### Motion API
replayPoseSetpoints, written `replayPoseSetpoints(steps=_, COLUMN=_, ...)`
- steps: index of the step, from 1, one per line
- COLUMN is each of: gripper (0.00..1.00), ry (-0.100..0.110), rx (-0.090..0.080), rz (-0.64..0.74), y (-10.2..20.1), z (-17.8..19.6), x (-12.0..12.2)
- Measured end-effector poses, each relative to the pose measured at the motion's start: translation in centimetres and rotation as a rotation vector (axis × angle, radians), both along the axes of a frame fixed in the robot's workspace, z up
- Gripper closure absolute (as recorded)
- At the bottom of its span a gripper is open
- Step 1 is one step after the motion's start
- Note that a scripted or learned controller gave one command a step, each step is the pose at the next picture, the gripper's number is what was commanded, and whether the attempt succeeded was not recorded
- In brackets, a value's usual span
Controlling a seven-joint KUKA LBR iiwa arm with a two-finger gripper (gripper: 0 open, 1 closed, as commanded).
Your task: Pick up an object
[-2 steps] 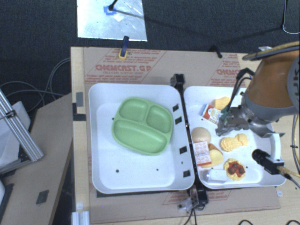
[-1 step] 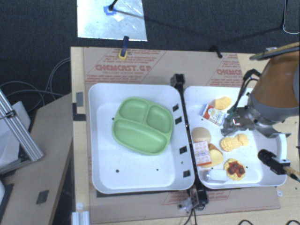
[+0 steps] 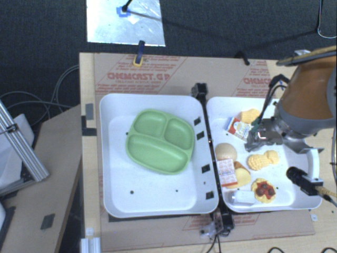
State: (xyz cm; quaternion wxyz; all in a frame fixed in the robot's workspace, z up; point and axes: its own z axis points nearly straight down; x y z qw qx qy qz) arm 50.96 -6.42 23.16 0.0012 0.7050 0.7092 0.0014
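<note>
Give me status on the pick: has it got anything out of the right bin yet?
Done: the arm has reached in over the right bin, and the gripper sits low among the toy food, beside the red and white carton and above the yellow corn piece.
In hand: nothing visibly between the fingers.
Left: close on an item and lift it clear. The green divided plate in the left bin holds nothing.

We saw the toy foods lying scattered in the right bin (image 3: pixel 253 207): a yellow piece (image 3: pixel 249 115) at twelve o'clock, a red-and-white carton (image 3: pixel 238 127) just below it, a beige bun (image 3: pixel 226 151) at nine, a yellow waffle-textured piece (image 3: pixel 261 160) near the centre, a red-and-white packet (image 3: pixel 227 172) at seven, and a small pizza (image 3: pixel 263 190) at five.
</note>
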Motion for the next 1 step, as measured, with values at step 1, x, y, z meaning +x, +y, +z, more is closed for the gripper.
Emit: replayPoseSetpoints(steps=1, gripper=1.00, ry=0.004, rx=0.000, rz=-0.006, y=-1.18, z=-1.77, x=-0.05)
